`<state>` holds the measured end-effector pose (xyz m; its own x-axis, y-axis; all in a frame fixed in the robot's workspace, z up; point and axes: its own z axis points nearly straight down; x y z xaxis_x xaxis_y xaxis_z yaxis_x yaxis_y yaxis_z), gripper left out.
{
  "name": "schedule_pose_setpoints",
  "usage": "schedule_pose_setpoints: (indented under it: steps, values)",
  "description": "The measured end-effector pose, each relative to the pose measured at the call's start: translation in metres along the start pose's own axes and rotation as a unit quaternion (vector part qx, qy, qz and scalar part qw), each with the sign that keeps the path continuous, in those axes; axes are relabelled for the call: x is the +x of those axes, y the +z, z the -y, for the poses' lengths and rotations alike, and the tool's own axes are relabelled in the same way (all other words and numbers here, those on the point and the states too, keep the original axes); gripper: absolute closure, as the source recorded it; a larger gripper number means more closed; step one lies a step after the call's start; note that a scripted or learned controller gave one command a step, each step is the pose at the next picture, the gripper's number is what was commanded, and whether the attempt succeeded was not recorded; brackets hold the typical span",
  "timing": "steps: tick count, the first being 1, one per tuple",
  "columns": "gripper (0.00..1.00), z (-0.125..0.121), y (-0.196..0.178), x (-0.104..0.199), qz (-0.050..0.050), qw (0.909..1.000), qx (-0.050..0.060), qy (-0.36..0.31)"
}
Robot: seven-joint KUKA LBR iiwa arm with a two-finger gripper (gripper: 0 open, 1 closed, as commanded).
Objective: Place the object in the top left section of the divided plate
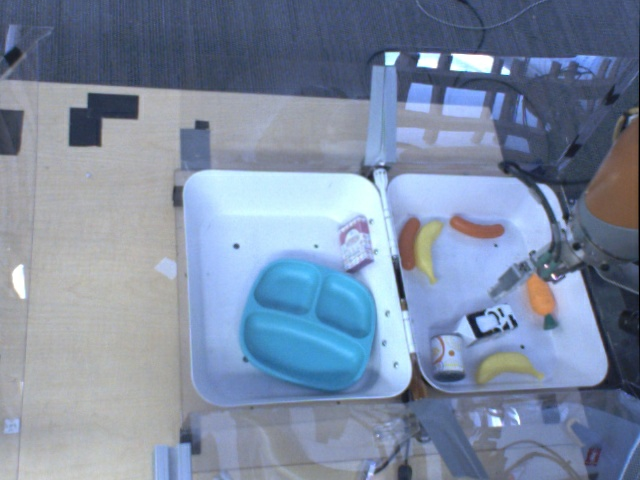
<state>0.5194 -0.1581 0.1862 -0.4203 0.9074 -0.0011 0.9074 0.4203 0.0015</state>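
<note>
The blue divided plate (308,325) lies in the left bin (215,268), toward its front. My gripper (522,273) hangs over the right bin (590,353), near its right wall. An orange carrot (541,298) lies just below and to the right of the gripper, close to it or touching. I see nothing held between the fingers. A black and white toy (491,322) sits a little in front of the gripper.
A red and white packet (355,243) rests in the left bin behind the plate. The right bin also holds a red sausage (408,242), a yellow banana (428,249), an orange sausage (477,228), a small can (447,355) and a second banana (507,368).
</note>
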Motion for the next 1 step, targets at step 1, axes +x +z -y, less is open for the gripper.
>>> schedule_pose_setpoints:
  steps: [1]
  values:
    - [0.0, 0.0239, 0.0098, 0.0203, 0.0, 0.9928, -0.001, -0.12]
